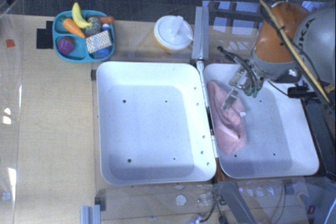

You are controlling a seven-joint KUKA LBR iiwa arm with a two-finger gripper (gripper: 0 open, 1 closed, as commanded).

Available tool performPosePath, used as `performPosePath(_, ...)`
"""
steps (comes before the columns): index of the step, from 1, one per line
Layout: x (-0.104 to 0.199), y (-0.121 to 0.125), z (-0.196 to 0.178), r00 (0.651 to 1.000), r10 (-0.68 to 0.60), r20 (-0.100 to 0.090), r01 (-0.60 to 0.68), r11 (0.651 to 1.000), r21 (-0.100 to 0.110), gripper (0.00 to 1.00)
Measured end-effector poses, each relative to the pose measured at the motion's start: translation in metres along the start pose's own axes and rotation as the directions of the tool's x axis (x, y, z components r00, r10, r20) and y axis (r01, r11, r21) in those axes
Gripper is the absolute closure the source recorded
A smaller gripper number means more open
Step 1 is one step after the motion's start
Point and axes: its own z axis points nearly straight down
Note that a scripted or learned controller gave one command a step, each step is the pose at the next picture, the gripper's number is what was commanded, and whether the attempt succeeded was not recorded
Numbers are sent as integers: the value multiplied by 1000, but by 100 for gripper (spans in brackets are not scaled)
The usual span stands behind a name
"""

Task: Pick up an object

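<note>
A pink cloth [227, 119] lies crumpled along the left side of the right bin [283, 134], stretching from near the bin's top left toward its lower middle. My gripper [231, 98] reaches in from the upper right and hangs right over the upper part of the cloth, its fingers pointing down and left onto the fabric. The grey arm with its orange band [275, 34] rises behind it at the upper right.
The left bin [152, 118] sits beside the right one, split from it by a metal rail [206, 107]. On the bench behind stand a blue tray of toy food [83, 35] and a white lidded bowl [173, 32].
</note>
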Motion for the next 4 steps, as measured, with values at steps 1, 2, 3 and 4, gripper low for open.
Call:
performPosePath(1, -16, 10, 30, 957, 292, 1, -292, 957, -2, 0)
performPosePath(2, 13, -26, 29, 948, 317, 9, -317, 948, -9, 0)
performPosePath(3, 12, -23, 17, 949, 315, 11, -314, 949, -14, 100)
performPosePath(4, -14, 13, -64, 857, 515, 1, -515, 857, -1, 100)
